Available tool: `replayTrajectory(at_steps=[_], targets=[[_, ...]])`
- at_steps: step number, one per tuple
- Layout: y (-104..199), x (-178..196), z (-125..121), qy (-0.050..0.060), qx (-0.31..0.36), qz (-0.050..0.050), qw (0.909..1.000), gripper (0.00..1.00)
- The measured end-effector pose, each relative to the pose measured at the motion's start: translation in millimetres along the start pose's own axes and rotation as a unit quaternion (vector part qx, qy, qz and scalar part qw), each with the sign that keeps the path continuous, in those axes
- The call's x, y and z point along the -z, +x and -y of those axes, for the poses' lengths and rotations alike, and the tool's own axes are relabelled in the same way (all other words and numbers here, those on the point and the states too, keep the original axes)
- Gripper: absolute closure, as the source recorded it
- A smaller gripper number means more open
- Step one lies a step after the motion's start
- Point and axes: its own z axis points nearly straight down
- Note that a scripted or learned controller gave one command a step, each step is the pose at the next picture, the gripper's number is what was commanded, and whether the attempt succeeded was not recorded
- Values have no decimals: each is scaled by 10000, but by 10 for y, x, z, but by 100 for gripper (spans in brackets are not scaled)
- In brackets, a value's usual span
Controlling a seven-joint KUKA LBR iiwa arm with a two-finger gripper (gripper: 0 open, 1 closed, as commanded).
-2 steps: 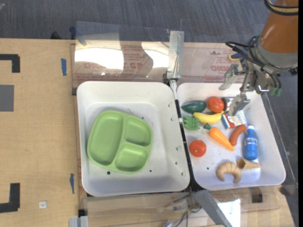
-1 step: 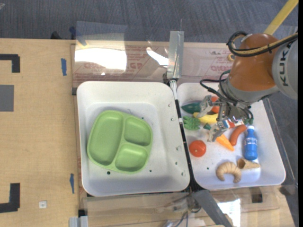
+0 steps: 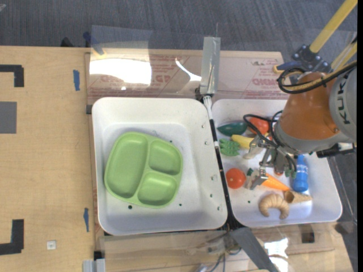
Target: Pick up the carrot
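I'm hovering the jaws (image 3: 262, 174) just left of the carrot (image 3: 276, 182), which is lying in the right bin (image 3: 326, 211) beside the croissant (image 3: 273, 203). They're looking slightly parted and gripping nothing. The pick is yet to be done.

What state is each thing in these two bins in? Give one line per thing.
carrot: lying flat in the right bin, at the gripper's tips.
gripper: low over the carrot.
croissant: lying near the front wall.
tomato: resting apart.
blue bottle: lying down.
green plate: flat in the left bin.
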Motion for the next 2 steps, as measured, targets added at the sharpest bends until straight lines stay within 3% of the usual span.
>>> replayTrajectory(at_steps=[1, 2], targets=[[634, 10, 188, 7, 157, 7, 9999, 0], [586, 136, 179, 11, 163, 81, 9998, 100]])
